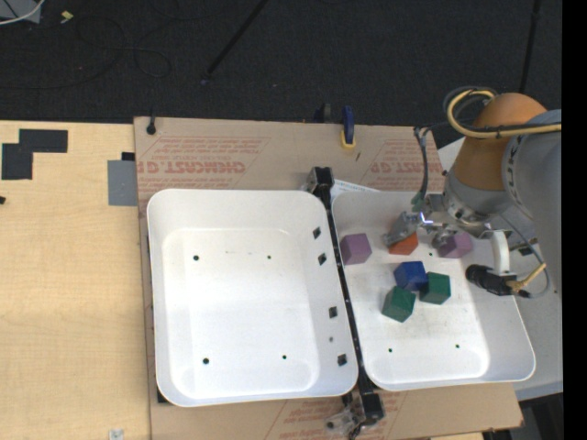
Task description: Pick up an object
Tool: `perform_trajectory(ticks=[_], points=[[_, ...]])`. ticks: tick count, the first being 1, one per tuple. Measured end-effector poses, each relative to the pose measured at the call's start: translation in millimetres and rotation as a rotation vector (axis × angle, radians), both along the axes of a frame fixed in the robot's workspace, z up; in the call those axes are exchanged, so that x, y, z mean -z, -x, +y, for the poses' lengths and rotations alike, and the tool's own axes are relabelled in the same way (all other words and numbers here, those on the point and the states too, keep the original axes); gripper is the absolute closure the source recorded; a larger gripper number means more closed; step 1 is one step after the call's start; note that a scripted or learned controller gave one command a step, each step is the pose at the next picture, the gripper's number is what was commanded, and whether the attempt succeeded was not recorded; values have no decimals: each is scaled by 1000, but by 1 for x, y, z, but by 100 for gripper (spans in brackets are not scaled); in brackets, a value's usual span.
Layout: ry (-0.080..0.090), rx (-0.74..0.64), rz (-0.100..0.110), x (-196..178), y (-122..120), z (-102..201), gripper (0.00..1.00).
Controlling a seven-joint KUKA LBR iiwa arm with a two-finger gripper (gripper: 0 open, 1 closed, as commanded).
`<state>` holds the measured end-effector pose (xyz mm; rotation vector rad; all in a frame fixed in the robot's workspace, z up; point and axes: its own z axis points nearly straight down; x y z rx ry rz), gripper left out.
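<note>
Two white bins sit side by side on the table. Right bin [495, 356] contains two green cubes [399, 304], a blue cube [410, 274] and two purple cubes [356, 247]. Jaws [415, 232] sit low beside an orange block [402, 241]; their spread cannot be determined.

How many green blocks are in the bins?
2, both in the right bin: one green block sits toward the bin's middle, the other just right of the blue block. The arm could hide more.
</note>
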<state>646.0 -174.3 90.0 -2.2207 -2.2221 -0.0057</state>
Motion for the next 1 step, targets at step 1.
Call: perform_trajectory(ticks=[1], points=[[-1,0,-2,-11,-1,0,100]])
